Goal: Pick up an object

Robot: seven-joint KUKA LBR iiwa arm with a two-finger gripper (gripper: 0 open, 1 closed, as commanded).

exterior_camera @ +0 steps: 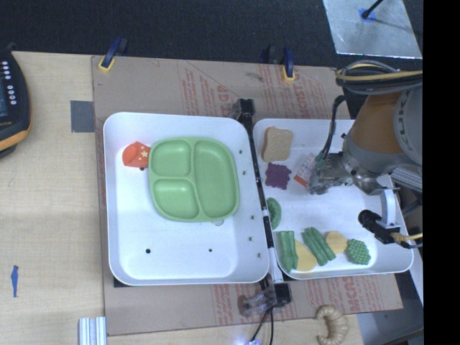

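My gripper point(316, 180) reaches in from the right and hangs low over the upper middle of the right bin point(338, 214). Just left of it lies a purple piece point(277, 175), and a slice of bread point(277, 144) rests at the bin's far left corner. A small pale and orange shape point(305, 171) sits right at the gripper's tip; I cannot tell whether it is a loose item or part of the gripper. Along the near side lie a green pod point(287, 249), a second green pod point(315, 244), yellow pieces point(335, 243) and a green broccoli-like piece point(357, 251).
The left bin point(129, 243) holds a green divided plate point(194, 178) and a red item point(135, 154) at its far left. A dark green piece point(274, 211) lies by the divider between the bins. A curled tan thing point(332, 323) lies on the bench in front.
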